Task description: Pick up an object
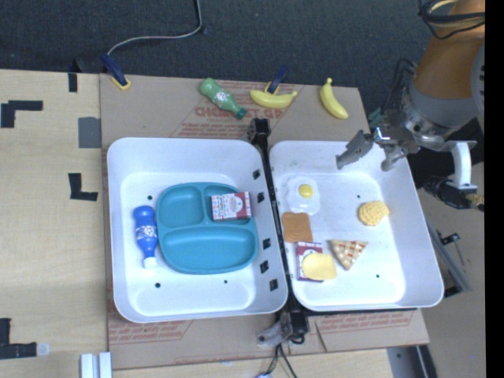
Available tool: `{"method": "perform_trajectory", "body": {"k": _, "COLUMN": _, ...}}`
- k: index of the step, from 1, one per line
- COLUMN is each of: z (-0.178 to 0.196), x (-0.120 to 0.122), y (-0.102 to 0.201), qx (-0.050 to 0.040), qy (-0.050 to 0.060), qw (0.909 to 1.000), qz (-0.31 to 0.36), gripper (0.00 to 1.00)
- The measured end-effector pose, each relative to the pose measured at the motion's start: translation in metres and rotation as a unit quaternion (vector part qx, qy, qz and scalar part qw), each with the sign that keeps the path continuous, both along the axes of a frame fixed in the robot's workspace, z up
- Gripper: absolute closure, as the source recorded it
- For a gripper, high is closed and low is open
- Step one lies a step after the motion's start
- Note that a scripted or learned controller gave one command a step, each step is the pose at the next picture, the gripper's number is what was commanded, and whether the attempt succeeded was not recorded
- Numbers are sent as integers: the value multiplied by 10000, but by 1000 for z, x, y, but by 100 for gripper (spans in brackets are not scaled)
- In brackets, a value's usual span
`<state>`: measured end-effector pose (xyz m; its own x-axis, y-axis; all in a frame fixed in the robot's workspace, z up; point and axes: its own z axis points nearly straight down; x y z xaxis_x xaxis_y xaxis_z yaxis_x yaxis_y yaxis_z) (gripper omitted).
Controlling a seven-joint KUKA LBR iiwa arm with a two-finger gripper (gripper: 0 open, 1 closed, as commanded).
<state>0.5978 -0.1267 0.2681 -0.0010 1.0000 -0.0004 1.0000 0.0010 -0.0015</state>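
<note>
two bananas [273, 98], green bottle [221, 98], black cable [169, 31]
</note>
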Motion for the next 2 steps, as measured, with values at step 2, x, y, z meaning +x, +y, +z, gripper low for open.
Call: {"method": "perform_trajectory", "body": {"k": 2, "z": -181, "x": -12, "y": 32, "qx": -1, "qy": -23, "qw": 10000, "qz": -6, "gripper": 0}}
